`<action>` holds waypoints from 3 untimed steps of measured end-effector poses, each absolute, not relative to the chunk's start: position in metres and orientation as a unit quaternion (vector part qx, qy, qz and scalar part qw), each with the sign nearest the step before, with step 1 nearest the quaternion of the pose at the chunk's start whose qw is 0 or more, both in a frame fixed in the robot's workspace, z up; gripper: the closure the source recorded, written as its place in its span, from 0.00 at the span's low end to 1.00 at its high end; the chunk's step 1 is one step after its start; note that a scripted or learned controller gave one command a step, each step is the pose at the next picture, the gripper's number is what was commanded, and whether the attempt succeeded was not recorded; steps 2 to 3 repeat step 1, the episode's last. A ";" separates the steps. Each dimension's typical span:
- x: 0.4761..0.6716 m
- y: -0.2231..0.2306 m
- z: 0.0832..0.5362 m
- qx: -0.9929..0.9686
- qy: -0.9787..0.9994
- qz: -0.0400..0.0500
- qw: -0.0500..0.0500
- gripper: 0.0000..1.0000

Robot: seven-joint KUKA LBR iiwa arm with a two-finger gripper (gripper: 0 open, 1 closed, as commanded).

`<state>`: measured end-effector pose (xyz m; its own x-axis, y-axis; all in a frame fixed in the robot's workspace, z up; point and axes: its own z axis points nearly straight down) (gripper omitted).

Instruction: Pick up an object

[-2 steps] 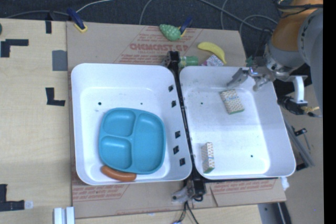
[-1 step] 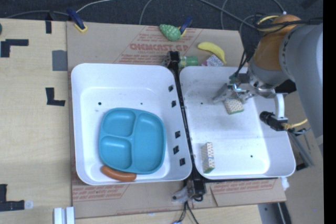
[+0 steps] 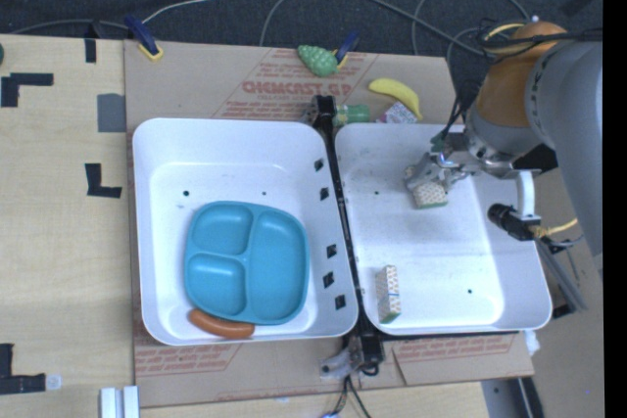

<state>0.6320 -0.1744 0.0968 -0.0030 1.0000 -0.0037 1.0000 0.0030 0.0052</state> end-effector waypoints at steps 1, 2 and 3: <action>0.649 -0.082 0.185 0.706 0.708 0.001 0.000 1.00; 0.649 -0.082 0.185 0.706 0.708 0.001 0.000 1.00; 0.649 -0.082 0.185 0.706 0.708 0.001 0.000 1.00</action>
